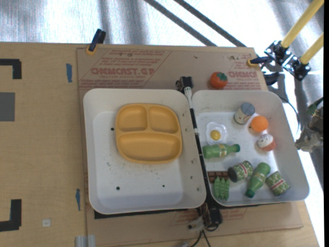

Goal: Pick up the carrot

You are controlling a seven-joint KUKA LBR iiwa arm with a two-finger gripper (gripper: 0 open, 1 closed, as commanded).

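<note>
Among glossy toys, rounded orange carrot (259,123)

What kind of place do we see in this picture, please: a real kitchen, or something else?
Probably a robot test bench, not a kitchen. Two white bins sit on cardboard sheets held by a clamp. The right bin holds toy food, such as a fried egg and green bottles.
</note>
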